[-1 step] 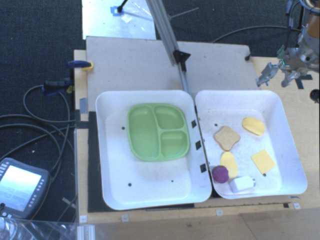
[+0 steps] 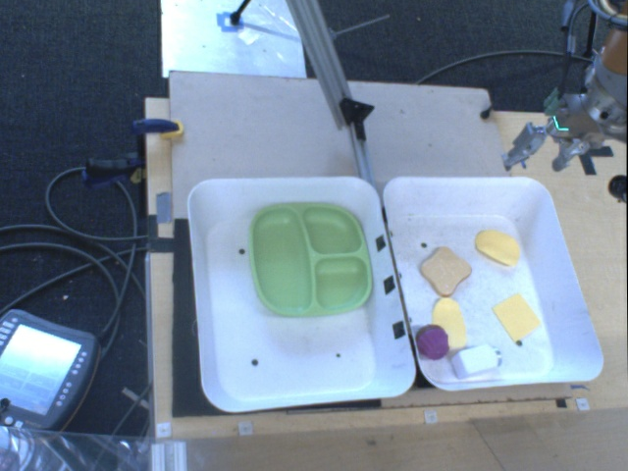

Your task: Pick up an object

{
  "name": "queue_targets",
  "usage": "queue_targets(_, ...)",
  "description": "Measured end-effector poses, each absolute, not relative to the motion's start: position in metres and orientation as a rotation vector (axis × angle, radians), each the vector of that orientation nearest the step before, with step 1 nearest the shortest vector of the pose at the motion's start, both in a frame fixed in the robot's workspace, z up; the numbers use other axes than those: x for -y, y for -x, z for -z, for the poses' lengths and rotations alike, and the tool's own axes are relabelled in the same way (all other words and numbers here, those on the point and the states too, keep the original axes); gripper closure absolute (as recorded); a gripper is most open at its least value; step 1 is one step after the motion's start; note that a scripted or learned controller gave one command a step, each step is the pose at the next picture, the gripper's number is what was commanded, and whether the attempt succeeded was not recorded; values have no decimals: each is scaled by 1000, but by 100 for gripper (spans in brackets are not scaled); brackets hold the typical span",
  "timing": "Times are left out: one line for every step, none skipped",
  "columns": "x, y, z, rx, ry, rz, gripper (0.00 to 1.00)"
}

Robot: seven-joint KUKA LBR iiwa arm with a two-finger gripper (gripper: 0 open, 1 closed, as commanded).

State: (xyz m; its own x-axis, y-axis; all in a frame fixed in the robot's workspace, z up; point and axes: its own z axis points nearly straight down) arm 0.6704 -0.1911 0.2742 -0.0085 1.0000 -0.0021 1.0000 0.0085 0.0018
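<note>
My gripper (image 2: 546,151) hangs at the far right, above the back edge of the right bin (image 2: 563,232), with its two fingers spread open and nothing between them. Below it in the right bin lie a yellow oval piece (image 2: 498,247), a tan toast-shaped piece (image 2: 445,270), a yellow square slice (image 2: 516,316), a pale yellow piece (image 2: 449,319), a purple ball (image 2: 432,341) and a white block (image 2: 475,360). All of them rest on the bin floor, apart from the gripper.
The left bin (image 2: 211,292) holds a green divided tray (image 2: 311,258). A slanted metal pole (image 2: 324,52) crosses the back of the bench and ends between the bins. Cables and a handheld pendant (image 2: 39,366) lie off the bench at left.
</note>
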Motion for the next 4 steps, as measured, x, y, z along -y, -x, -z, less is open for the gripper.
queue_targets(183, -676, -220, -2231, -2214, 2, 0)
queue_targets(176, -673, -160, -2232, -2215, 3, 0)
queue_targets(174, -668, -117, -2228, -2216, 2, 0)
queue_targets(174, -670, -131, -2227, -2207, -5, 100)
